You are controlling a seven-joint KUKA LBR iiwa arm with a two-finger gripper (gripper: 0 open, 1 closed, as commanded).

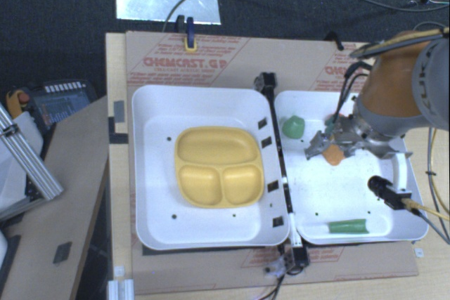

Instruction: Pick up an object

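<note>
From my seat, the grey arm with its orange band (404, 84) runs off the right edge, so I see little of it. Its wrist covers part of the small orange object (333, 155) and part of the right white plastic bin (309, 221). I can't make out the gripper (325, 142) clearly; it is too small and cluttered.

Grey arm (430, 81) with broad orange band (394, 84), dark cables looped along it, small metal gripper (325, 144) at wrist end.
</note>
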